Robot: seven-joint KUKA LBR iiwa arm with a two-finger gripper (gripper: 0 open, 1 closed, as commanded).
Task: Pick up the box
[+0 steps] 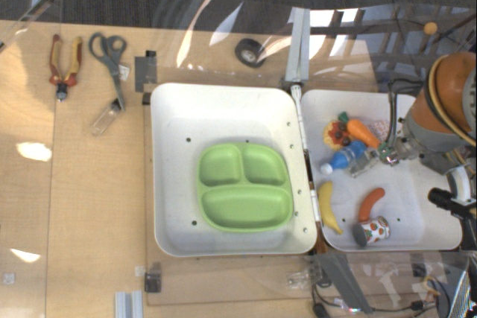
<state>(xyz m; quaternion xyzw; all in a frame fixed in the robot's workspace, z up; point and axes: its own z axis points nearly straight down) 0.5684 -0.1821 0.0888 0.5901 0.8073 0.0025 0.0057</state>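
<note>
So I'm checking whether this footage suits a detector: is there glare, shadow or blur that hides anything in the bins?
In the camera view, bright streaks of glare cross the clear sheet behind the bins, not the bins themselves; the green divided plastic plate is evenly lit and sharp; the small toys in the white right bin look soft and low in detail, and the tool blends into them.

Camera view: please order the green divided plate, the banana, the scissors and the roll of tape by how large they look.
1. green divided plate, clearly largest
2. scissors
3. banana, somewhat shorter than the scissors, though close
4. roll of tape, smallest
</note>
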